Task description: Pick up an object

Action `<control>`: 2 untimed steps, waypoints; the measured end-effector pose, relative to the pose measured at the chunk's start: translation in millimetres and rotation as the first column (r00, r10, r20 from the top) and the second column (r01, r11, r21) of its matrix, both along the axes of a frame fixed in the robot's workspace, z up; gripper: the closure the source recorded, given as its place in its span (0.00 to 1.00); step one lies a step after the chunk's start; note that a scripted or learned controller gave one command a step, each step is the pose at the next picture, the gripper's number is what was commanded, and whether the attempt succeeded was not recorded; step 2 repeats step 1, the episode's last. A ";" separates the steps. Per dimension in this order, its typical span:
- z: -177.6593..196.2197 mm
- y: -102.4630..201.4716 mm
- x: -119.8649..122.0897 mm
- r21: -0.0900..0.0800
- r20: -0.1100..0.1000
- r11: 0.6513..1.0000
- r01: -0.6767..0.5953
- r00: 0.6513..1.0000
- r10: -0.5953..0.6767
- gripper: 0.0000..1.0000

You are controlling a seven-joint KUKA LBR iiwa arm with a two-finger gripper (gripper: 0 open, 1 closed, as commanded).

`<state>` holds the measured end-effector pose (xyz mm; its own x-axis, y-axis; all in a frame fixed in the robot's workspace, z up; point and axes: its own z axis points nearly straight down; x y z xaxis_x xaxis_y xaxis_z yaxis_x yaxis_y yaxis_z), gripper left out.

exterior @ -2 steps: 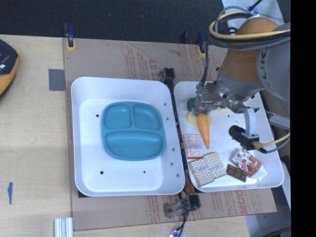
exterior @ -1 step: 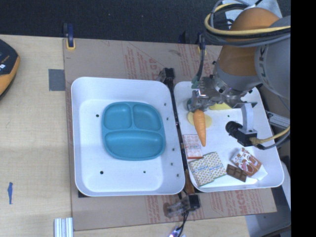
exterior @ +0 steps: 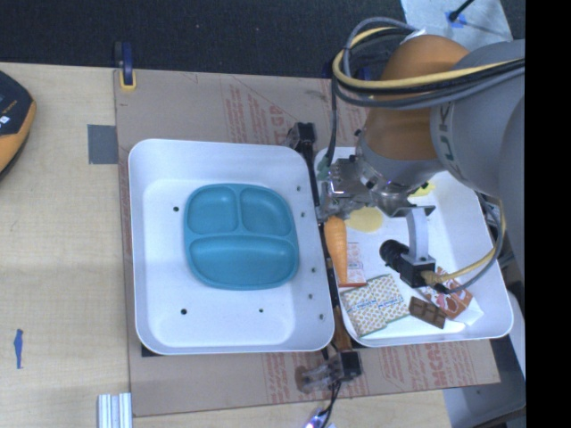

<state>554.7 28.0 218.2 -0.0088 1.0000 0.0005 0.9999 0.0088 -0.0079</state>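
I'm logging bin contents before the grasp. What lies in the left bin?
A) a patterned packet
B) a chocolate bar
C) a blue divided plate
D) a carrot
C: the blue divided plate sits alone in the middle of the left bin, while the carrot, chocolate bar and patterned packet all lie in the right bin.

1. A single fixed camera looks down from above the light wooden bench [exterior: 53,239], at a slight slant.
2. It stands far enough off to take in both shallow white bins: the left-hand one [exterior: 152,319] whole, the right-hand one [exterior: 491,319] partly behind the grey, orange-banded arm [exterior: 428,105] entering from the right.
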 end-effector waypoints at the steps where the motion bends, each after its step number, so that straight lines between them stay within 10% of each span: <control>1: 0.6 18.5 30.5 0.000 0.007 1.000 0.002 1.000 -0.002 1.00; 2: 0.6 18.5 30.5 0.000 0.007 1.000 0.002 1.000 -0.002 1.00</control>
